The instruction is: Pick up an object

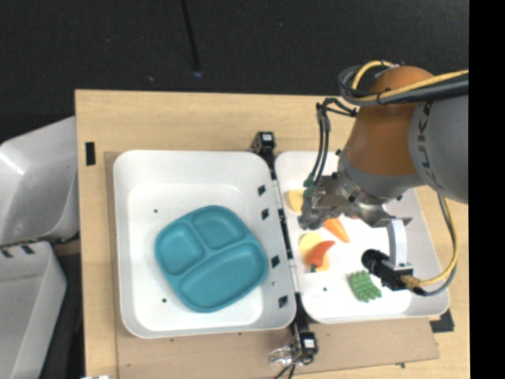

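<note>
so, camera view, looking down at a slant on the wooden bench [95, 125] w/ two shallow white bins side by side. left bin [130, 212] holds a teal divided plate [209, 257], three compartments, lying flat and turned a bit, roughly mid-bin. right bin [422, 302] is where the small stuff is. arm [394, 144] comes in from the right, grey body w/ the orange band sitting big over the bin's upper part, cables looped over the top and a yellow one trailing down the right side. gripper [316, 205] is low over the left-centre of the right bin, near the divider btw the bins. can't tell the claw's state, whether spread or closed, as the wrist body covers most of it, and nothing is visibly btw them. objects in right bin: a pale yellow piece [294, 200] just beside the gripper on its left, partly hidden; an orange carrot-like piece [338, 229] just below the gripper, tilted; a red-orange pepper-like piece [317, 253] below-left of that, close to the divider; a green ridged piece [364, 286] lower down toward the front wall, near a black fitting [379, 265] on the arm's cable end. all four look to be resting on the bin floor.
</note>
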You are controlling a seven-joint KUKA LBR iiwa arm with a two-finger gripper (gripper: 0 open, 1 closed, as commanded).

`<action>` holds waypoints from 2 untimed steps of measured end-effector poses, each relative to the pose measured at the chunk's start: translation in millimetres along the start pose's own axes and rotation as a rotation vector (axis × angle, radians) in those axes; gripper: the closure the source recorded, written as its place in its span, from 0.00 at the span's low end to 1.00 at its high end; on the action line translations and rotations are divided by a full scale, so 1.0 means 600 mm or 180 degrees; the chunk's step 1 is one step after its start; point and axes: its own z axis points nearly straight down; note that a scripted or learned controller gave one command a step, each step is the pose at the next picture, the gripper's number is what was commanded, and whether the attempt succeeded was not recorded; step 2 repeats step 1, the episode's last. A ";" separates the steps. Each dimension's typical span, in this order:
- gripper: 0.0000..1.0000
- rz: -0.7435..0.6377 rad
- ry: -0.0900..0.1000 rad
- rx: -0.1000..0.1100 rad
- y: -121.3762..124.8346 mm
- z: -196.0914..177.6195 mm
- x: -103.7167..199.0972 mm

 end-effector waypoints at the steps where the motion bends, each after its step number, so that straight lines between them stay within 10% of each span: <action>1: 1.00 0.0000 0.0000 0.0012 -0.029 0.000 0.090; 2: 1.00 0.0000 0.0000 0.0012 -0.029 0.000 0.090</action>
